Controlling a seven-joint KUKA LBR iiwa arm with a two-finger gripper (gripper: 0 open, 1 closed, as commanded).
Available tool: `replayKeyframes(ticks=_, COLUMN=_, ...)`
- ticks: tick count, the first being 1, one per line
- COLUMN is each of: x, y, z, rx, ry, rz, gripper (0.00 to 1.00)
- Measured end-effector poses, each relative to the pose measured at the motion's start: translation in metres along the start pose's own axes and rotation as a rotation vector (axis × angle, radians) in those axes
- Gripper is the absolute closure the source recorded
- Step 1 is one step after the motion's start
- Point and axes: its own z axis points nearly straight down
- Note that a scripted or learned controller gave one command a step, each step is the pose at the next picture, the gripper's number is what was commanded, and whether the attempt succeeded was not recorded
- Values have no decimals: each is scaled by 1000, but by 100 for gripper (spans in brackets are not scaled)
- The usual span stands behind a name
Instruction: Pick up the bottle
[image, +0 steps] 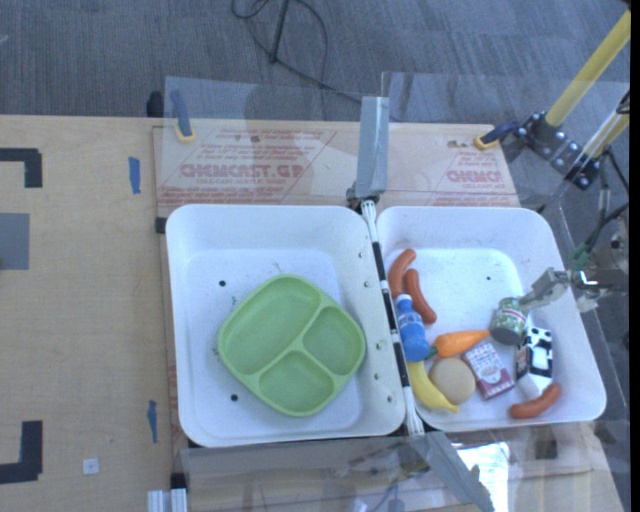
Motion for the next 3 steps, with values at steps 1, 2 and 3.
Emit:
replayKeyframes(ticks=1, x=83, y=-8, z=118, rx=1, ry=1, rz=21, gripper=0)
replayKeyframes(ticks=2, x=149, y=98, z=66, rx=-1, ry=-1, rz=161, gripper=0)
replayKeyframes(ticks=3, x=217, y=40, z=69, rx=4, ry=-1, rz=196, gripper=0)
